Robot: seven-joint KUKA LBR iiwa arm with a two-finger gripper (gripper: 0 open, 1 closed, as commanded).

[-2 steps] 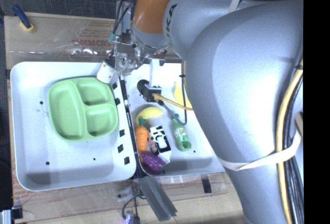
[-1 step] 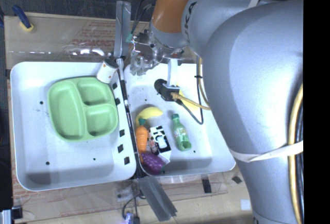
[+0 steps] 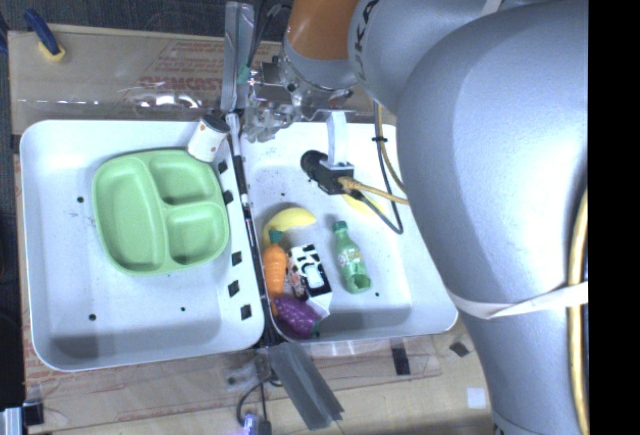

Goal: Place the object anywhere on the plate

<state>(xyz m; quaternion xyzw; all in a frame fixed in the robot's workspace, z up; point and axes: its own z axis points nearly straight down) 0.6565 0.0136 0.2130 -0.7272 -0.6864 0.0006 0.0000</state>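
The small white cup-like object (image 3: 207, 140) looks light and rigid, probably thin plastic or paper, with a smooth wall that could slip or tip under a careless pinch; my guess is that the safest hold is across its round body, just below the rim, with the fingers on opposite sides. It is white with a thin reddish band near one end, and it lies tilted at the top right corner of the left bin (image 3: 50, 223), touching or very near the divider between the two bins. The gripper (image 3: 237, 113) hangs just beside it, over the divider; whether it is clenched, released or holding the cup I cannot tell, since the fingertips blur into the bin edge.

The green three-compartment plate (image 3: 160, 213) lies just below and left of the cup, close by. In the right bin (image 3: 420, 308) lie a yellow lemon (image 3: 291, 219), an orange carrot (image 3: 274, 268), a green bottle (image 3: 350, 258), a black-and-white carton (image 3: 309, 271) and a purple toy (image 3: 295, 315).
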